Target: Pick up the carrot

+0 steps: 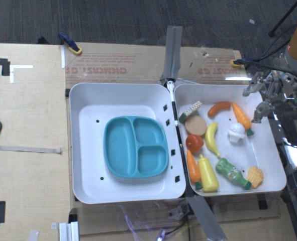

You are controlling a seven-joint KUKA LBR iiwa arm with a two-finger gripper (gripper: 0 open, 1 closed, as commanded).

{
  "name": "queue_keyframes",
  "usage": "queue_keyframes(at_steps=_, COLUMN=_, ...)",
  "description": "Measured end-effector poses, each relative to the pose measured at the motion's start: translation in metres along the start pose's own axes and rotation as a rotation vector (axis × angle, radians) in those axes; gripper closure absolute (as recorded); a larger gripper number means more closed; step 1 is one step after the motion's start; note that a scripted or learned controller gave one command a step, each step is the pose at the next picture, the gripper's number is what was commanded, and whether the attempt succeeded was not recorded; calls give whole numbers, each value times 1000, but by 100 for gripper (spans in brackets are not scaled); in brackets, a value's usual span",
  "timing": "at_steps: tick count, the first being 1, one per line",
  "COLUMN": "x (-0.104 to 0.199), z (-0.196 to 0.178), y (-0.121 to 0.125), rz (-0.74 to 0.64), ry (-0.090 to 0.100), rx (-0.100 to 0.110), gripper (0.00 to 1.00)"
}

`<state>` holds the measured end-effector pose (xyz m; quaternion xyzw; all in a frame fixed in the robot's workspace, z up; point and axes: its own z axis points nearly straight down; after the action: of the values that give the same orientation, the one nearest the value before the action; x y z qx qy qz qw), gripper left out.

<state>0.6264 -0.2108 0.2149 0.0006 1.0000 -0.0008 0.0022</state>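
Fingers first: you can see the metal claw over the right bin's far right rim, but whether it's open or closed I can't tell; nothing sits in it. Your carrot, a smooth orange taper with a green tip, lies just beside it, touching a lumpy white piece. Left bin carries a glossy teal divided plate.
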Motion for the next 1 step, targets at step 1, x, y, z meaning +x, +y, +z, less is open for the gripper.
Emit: queue_keyframes(at_steps=1, x=-25, z=121, y=-6, rz=-44, ry=-2, rx=0, gripper=0)
